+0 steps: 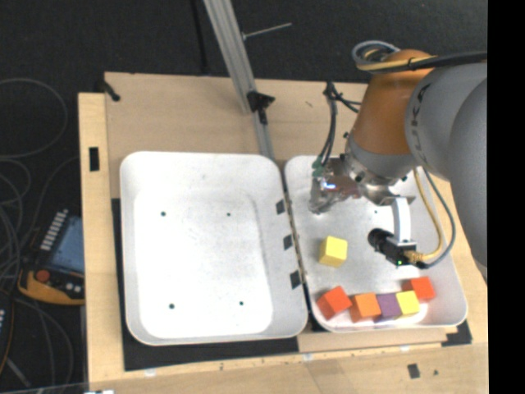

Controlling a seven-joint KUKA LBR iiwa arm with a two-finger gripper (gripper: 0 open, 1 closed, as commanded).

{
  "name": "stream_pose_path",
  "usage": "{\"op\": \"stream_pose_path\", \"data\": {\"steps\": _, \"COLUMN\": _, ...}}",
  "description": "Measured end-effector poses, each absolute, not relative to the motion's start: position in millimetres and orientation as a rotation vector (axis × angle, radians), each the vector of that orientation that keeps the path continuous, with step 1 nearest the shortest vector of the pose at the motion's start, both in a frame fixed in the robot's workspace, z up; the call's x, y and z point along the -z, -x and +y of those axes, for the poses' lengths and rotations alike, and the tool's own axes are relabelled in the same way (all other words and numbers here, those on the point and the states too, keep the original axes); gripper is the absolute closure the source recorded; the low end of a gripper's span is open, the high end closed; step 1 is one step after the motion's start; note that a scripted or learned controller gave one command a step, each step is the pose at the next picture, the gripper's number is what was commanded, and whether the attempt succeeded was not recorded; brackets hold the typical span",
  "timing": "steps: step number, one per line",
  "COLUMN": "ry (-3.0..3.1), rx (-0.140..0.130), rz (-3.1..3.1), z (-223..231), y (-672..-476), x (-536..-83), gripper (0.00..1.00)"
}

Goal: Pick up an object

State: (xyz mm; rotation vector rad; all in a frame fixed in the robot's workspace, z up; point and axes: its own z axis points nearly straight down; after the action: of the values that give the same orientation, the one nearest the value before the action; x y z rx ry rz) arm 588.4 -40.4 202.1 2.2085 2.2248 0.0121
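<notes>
- Blocks are the things to pick: a yellow block (333, 251) sits alone near the middle of the right bin (447, 298), and a row of five lies along that bin's near wall: a red block (332, 301), an orange block (365, 305), a purple block (387, 307), a second yellow block (408, 303) and a second red block (422, 287).
- The left bin (205, 245) has only a few dark specks on its floor.
- The gripper (326, 194) hangs over the far left part of the right bin, near the wall between the bins, up the bin from the lone yellow block and apart from it.
- Whether its fingers are spread or pressed together I cannot tell; nothing appears between them.
- The blocks look small, stiff and light, most likely foam or painted wood, with flat faces and square edges. They should neither crush nor sag under a pinch.
- The lone yellow block looks the easiest to take: it has free floor on all sides, so the fingers can come down on two opposite flat faces.
- It sits slightly turned, so the wrist would want to line up with its faces; a pinch across corners would likely squirt it sideways.
- The row is harder: the blocks touch or nearly touch and hug the wall, leaving little room for a finger.
</notes>
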Motion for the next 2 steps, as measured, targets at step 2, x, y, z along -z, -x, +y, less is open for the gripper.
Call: {"op": "stream_pose_path", "data": {"steps": 2, "ry": -2.224, "rx": -0.003, "rz": 2.209, "z": -38, "y": -531.5, "x": -328, "gripper": 1.00}}
